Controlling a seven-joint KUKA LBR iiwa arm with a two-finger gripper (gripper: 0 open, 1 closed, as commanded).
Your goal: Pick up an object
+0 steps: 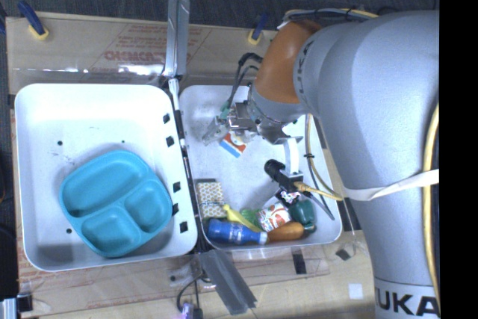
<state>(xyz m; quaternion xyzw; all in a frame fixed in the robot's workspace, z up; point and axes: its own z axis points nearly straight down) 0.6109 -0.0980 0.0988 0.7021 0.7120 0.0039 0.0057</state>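
Note:
My gripper (pixel 222 125) hangs over the far left part of the right bin (pixel 196 102), reaching in from the right under the orange wrist band. Just below it and to the right, a small white item with orange and blue stripes (pixel 233 146) lies on the bin floor. Whether it touches the gripper is unclear. Along the near wall lie a blue bottle (pixel 233 233), a yellow piece (pixel 237 217), a red and white can (pixel 275 217), a brown item (pixel 285 232), a dark green item (pixel 303 212) and a patterned pad (pixel 210 196).
The left bin (pixel 37 108) holds a blue divided tray (pixel 113 202) at its near side. A grey metal bar (pixel 177 33) stands between the bins at the far edge. The arm's large grey body covers the right bin's right side.

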